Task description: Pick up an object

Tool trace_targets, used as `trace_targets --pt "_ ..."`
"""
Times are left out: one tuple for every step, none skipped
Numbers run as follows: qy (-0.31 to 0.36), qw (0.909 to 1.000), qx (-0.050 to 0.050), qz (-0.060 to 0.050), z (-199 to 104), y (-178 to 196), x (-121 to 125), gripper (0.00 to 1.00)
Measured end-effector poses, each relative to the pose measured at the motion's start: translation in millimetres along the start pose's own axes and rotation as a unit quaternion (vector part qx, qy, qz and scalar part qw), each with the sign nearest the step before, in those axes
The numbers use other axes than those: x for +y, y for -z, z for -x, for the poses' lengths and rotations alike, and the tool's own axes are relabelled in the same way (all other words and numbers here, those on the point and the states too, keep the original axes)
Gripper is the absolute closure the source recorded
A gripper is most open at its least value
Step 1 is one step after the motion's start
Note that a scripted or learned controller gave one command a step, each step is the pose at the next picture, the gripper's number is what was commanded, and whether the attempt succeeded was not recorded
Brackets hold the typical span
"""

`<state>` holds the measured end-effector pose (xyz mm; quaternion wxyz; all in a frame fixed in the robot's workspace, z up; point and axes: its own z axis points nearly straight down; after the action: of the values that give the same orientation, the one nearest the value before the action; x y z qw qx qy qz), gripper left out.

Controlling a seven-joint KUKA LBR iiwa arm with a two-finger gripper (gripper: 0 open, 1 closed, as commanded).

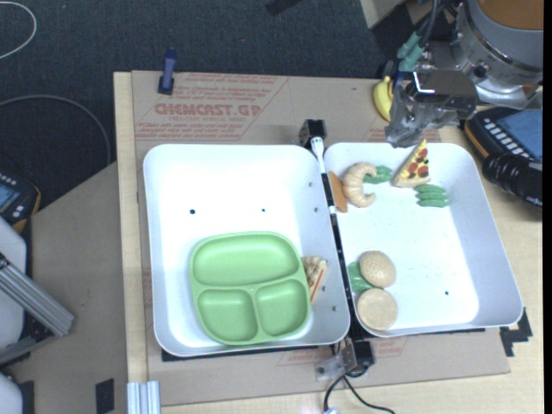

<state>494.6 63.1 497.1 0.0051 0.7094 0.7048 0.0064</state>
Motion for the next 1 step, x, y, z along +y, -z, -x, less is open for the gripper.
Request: trace_targets --pt "0.003 1.0 -0.001 -0.005 -4.7 3.1 1.2 1.0"
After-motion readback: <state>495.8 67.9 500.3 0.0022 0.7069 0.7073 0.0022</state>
